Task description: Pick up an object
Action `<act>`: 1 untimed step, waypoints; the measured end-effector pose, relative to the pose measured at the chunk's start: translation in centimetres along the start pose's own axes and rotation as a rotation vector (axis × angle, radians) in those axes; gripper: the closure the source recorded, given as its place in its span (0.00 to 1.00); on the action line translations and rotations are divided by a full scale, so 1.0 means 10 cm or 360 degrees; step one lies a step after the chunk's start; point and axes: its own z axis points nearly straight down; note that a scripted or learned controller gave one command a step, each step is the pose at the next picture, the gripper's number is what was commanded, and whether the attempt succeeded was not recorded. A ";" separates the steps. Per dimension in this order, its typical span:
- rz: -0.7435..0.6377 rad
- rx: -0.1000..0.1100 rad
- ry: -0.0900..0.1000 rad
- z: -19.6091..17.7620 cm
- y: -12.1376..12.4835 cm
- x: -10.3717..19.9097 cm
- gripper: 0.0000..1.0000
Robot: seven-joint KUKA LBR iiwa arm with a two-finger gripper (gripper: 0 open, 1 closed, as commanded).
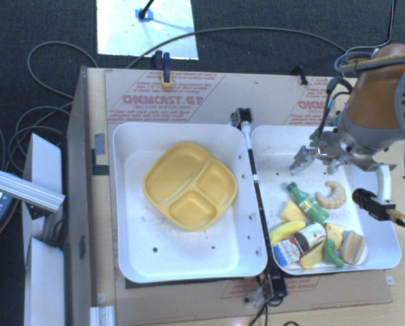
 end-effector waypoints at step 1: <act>0.0003 -0.0002 -0.0001 1.10 -0.23 -0.13 0.00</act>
